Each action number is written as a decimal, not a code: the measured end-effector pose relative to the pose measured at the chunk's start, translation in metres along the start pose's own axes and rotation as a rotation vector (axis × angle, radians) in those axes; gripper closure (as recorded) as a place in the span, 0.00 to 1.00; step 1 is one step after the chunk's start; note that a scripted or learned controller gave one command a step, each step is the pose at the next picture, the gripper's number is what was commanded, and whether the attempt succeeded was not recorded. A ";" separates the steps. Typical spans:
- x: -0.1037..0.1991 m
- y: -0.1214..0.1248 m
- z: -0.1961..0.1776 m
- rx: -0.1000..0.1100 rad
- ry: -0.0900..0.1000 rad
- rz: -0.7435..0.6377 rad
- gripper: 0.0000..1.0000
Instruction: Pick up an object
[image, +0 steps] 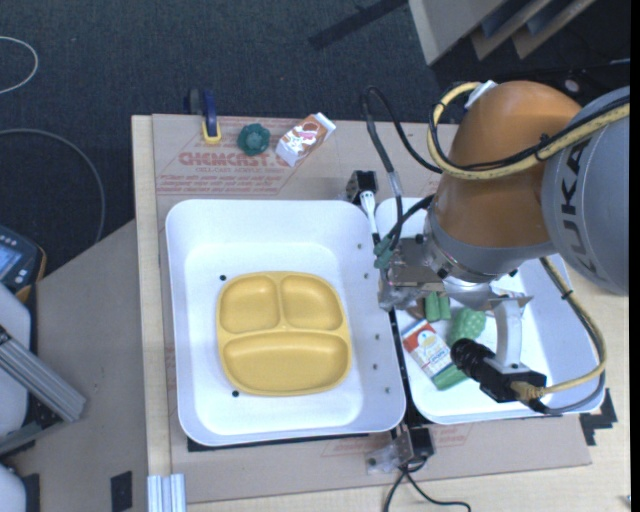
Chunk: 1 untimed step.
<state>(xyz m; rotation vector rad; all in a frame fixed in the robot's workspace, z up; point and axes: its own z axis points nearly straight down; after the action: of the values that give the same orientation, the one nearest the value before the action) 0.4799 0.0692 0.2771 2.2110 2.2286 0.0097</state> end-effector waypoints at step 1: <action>0.015 0.002 -0.135 -0.012 0.001 0.003 1.00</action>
<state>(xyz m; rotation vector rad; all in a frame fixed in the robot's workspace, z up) 0.4806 0.0840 0.4118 2.2098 2.2197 0.0242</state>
